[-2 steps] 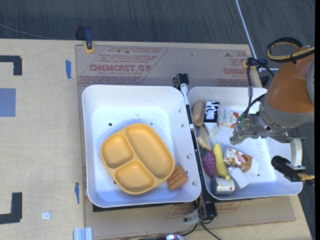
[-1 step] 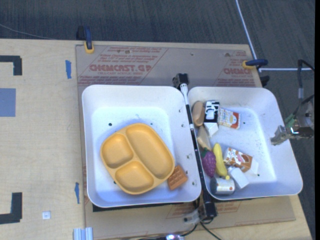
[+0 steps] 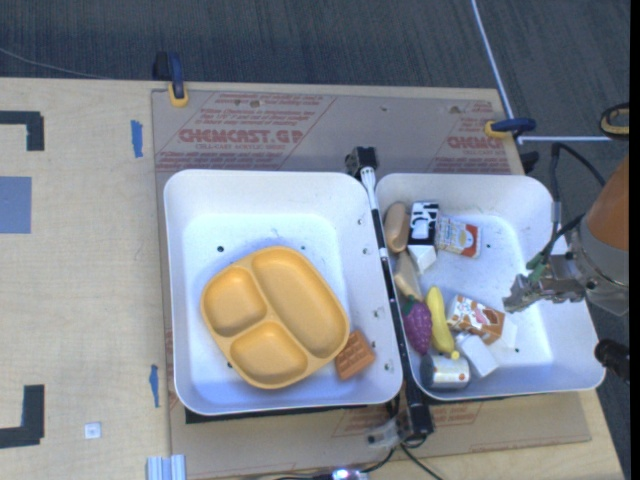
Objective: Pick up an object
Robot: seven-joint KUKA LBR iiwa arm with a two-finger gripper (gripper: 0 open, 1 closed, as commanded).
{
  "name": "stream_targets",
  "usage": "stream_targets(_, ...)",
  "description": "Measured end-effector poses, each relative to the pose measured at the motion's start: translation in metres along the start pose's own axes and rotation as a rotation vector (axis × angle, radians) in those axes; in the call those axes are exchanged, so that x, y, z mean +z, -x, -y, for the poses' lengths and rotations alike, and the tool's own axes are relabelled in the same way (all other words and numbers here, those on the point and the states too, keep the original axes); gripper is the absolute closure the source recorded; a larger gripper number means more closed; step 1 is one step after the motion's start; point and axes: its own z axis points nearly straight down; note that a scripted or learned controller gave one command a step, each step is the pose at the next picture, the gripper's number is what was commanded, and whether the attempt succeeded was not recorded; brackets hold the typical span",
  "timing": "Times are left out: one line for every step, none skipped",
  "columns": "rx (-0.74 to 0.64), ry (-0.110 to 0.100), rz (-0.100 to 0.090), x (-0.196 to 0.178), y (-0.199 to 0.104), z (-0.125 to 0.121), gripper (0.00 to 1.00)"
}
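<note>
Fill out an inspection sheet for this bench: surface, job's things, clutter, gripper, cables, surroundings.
Surface: wooden bench under a cardboard sheet held by clamps; left bin and right bin sit side by side.
Job's things: the right bin holds a banana, purple grapes, a bread roll, a small carton and a snack packet, crowded toward its left wall.
Clutter: yellow divided plate in the left bin, a brown cracker at its corner.
Gripper: gripper over the right bin's right side, nothing visibly held.
Cables: white cable crossing the floor behind.
Surroundings: dark carpet.
</note>
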Motion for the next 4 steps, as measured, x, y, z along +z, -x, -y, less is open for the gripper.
stream_targets(0.001, 0.001, 0.000, 0.000, 0.000, 0.000, 0.00)
stream_targets(0.004, 0.031, 0.014, 0.056, -0.040, -0.007, 0.00)
stream_targets(0.002, 0.009, 0.004, 0.094, -0.048, -0.010, 0.00)
stream_targets(0.007, 0.016, 0.014, 0.084, -0.043, -0.011, 1.00)
